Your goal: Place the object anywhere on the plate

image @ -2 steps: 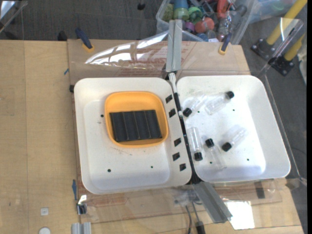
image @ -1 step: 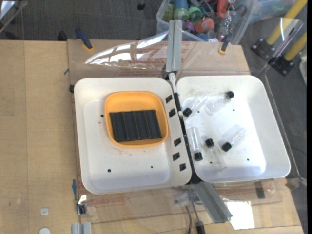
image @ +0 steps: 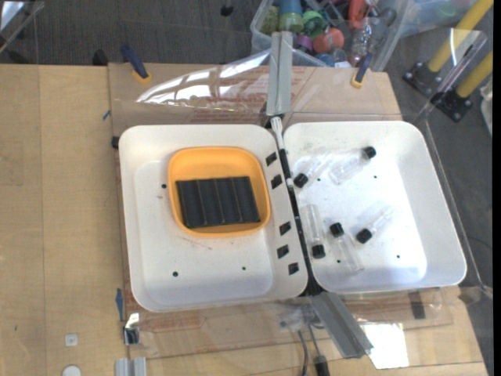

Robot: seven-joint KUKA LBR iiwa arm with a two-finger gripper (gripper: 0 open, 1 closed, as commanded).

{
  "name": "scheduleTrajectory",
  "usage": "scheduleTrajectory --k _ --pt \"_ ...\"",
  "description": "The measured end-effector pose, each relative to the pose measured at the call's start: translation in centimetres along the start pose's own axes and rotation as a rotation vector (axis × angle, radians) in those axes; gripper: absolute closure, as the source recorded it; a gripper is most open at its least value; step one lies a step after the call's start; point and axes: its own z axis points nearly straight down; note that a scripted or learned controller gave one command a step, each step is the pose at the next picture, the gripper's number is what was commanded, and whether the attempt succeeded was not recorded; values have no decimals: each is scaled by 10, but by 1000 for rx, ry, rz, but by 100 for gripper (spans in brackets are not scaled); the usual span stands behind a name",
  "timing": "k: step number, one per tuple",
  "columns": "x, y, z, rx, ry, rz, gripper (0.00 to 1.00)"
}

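Vials (image: 344, 167) lie scattered in right bin (image: 438, 210); plate (image: 218, 188) in left.

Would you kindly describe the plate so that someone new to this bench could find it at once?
Start from the two white bins side by side and take the left bin. The plate lies in its upper middle: a rounded-square orange dish with a dark ribbed slab lying in it. It is the one orange thing there; the right bin holds clear vials with black caps.

Robotics lab — taped-down white bins (image: 149, 288) on a wooden bench (image: 47, 210), clear tub of toys (image: 337, 14) behind.
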Motion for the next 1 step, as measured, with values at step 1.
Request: scheduleTrajectory --k 1 --pt "-4 -2 3 -1 1 -365 100"
